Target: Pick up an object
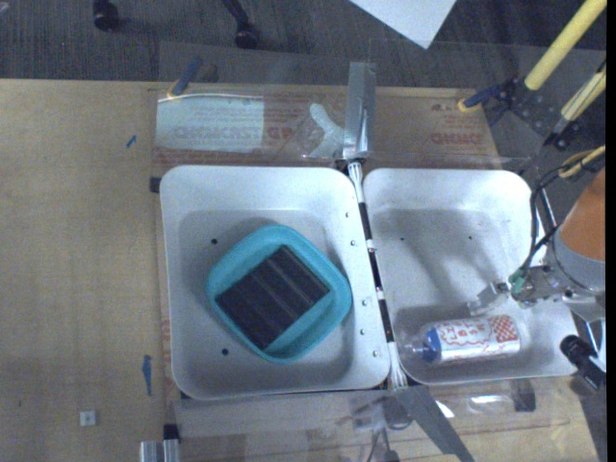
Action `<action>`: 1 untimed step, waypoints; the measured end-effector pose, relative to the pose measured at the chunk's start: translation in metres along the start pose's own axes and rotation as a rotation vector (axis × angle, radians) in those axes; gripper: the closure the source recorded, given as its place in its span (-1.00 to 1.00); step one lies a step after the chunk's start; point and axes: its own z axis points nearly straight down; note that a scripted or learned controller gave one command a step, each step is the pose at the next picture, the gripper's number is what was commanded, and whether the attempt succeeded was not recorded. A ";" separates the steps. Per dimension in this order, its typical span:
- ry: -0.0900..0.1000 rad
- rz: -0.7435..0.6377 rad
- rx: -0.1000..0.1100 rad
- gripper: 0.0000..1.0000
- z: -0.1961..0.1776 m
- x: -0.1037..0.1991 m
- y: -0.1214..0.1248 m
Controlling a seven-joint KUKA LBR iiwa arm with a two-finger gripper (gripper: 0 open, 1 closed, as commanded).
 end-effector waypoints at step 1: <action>0.002 0.070 0.003 -1.00 0.018 -0.008 0.074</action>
